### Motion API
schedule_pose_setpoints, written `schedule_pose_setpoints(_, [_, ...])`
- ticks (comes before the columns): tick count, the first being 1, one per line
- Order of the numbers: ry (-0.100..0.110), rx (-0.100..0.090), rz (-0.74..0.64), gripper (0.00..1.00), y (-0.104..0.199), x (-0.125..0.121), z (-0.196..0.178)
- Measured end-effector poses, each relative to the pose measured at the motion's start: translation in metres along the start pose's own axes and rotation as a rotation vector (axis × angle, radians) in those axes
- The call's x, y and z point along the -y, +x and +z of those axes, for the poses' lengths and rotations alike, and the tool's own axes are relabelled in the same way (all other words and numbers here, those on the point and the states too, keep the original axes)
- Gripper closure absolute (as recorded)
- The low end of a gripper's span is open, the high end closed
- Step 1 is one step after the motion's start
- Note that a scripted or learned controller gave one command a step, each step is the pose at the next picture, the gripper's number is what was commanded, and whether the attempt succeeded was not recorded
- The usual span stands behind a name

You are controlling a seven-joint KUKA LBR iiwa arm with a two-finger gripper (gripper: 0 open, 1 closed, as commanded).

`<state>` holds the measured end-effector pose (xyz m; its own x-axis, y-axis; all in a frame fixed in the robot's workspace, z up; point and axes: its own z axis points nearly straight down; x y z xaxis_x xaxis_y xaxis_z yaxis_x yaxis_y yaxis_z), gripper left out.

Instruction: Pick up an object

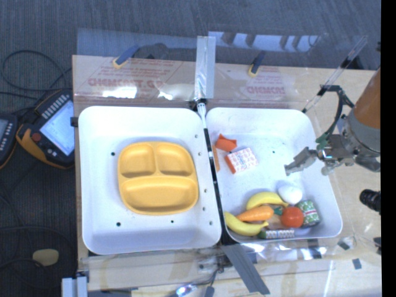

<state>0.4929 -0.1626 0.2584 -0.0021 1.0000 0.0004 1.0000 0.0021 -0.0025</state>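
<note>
From the fixed camera above the bench, the grey two-finger gripper (301,161) hangs over the right-hand shallow white bin (281,117), near that bin's right wall, with one grey finger (297,163) reaching out toward the bin's middle. Whether the fingers are spread or pressed together cannot be told from this angle, and nothing can be seen between them.

The things to pick from lie mostly in the near corner of the right bin. Closest to the gripper is a small white egg-shaped object (289,193), sitting just nearer the camera than the fingertip and a little toward the bin's right wall. Touching the egg on the side toward the divider is a curved yellow plastic banana (262,199), its long axis running across the bin. An orange plastic carrot (255,214) lies just nearer the camera than the banana, along the same line. A small red-and-white printed box (241,160) lies apart from this cluster, toward the divider from the gripper.

By this reading the egg is the nearest target, calling for a short move toward the bin's near edge and a descent.
</note>
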Motion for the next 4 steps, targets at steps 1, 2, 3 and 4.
schedule_pose_setpoints(1, [-0.001, 0.001, 0.056, 0.00, -0.037, -0.009, 0.058])
schedule_pose_setpoints(2, [0.000, -0.001, -0.254, 0.00, 0.035, -0.011, 0.129])
schedule_pose_setpoints(3, [-0.014, 0.005, -0.336, 0.00, 0.040, -0.115, 0.169])
schedule_pose_setpoints(4, [-0.002, 0.002, -0.205, 0.00, 0.018, -0.116, 0.115])
